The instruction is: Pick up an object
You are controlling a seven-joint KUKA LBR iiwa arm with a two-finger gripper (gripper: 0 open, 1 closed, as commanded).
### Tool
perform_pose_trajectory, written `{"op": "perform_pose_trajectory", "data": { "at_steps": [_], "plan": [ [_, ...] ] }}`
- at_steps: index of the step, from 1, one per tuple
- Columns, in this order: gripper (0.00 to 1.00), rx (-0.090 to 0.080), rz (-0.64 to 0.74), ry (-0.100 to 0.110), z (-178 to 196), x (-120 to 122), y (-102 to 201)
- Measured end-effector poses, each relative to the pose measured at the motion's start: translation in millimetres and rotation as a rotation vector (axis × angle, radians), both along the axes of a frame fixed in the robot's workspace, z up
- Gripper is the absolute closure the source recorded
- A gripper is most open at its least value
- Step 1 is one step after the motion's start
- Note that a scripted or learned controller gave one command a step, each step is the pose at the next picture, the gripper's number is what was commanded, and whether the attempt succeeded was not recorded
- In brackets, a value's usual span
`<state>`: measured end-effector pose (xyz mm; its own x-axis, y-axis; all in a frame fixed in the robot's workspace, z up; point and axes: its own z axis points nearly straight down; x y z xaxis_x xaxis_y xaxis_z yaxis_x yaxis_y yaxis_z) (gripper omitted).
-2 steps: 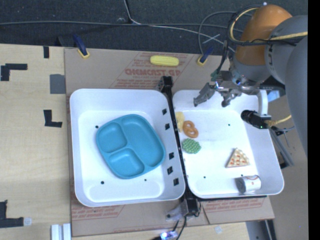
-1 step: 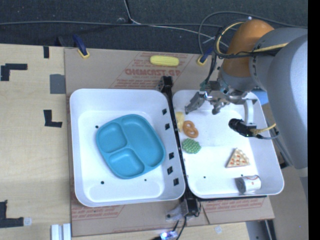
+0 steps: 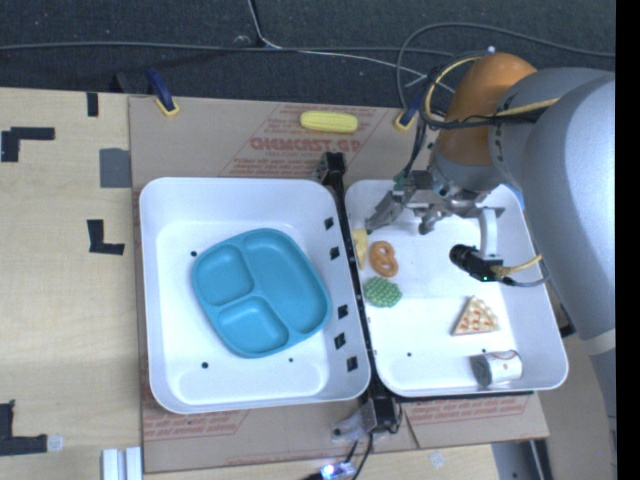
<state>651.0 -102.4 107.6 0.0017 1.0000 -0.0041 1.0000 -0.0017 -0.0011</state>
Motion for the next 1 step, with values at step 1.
{"op": "perform_pose_trajectory", "data": {
  "at_steps": [1],
  "plan": [
    [1.0,0.002,0.003,0.0,8.6,0.7,2.4]
  ]
}}
